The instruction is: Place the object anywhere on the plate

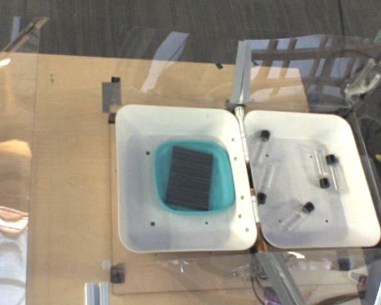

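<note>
A dark grey ribbed rectangular block [190,177] lies flat on a teal plate [225,183] in the left white bin [130,189]. The block sits near the plate's middle, slightly turned, wholly inside the plate's rim.
The right white bin [355,221] holds several clear plastic tubes with black caps, such as one [296,213] near the front and one [327,168] at the right. A metal divider post [239,75] rises behind the bins. Wooden bench surface [57,170] spreads to the left.
</note>
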`<state>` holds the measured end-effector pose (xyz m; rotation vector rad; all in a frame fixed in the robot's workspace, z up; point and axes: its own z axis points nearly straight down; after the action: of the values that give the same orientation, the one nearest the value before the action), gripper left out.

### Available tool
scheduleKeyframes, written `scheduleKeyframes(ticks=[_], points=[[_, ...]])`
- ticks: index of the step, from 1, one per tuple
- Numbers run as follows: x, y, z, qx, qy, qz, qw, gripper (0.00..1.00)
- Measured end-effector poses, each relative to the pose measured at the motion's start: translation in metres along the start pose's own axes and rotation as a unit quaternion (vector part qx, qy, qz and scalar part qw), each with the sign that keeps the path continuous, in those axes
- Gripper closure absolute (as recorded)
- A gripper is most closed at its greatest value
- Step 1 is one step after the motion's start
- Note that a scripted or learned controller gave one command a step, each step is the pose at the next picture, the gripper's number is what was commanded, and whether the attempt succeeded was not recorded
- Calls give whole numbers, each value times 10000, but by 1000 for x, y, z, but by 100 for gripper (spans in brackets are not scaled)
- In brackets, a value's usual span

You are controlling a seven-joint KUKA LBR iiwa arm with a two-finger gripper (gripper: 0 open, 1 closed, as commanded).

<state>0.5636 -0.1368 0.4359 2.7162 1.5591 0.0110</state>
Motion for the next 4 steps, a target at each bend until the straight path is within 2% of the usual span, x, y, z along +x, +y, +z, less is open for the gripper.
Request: scheduleKeyframes(ticks=[1, 2, 3, 4], points=[[-42, 42, 0, -3, -5, 523, 9986, 0], [-37, 54, 0, -3, -1, 970, 9953, 0], [-48, 38, 0, 4, -5, 1407, 9900, 0], [-59, 24, 1, 6, -9, 1949, 9808, 0]])
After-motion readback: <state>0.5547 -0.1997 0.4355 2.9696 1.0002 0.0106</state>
